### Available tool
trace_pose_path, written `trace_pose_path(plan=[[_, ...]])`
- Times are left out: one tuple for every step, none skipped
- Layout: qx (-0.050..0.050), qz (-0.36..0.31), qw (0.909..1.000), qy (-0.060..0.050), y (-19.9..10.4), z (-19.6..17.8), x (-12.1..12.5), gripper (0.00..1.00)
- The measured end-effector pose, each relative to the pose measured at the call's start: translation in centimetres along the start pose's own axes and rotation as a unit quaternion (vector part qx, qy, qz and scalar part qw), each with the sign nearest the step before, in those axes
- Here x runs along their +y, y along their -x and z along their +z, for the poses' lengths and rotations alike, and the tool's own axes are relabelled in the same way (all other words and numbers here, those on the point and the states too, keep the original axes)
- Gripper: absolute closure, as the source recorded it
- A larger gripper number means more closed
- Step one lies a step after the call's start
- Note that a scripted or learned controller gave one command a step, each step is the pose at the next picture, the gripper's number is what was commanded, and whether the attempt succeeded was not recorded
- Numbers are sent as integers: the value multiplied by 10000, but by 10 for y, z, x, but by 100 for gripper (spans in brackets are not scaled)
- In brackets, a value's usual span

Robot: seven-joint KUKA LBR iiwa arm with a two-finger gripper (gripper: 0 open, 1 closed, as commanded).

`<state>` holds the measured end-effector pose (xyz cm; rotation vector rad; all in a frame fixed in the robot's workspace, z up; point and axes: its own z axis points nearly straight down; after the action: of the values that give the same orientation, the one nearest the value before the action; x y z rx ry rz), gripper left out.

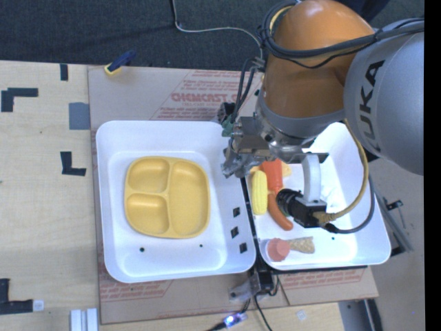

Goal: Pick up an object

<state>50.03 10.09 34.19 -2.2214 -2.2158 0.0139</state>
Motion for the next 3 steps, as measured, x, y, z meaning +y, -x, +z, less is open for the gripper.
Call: trace_pose_path(plan=[[33,-58,9999,78,-69,-75,27,100],[33,-47,10000,67,-83,-134,-12,100],[4,2,10000,13,-37,-76,-18,100]])
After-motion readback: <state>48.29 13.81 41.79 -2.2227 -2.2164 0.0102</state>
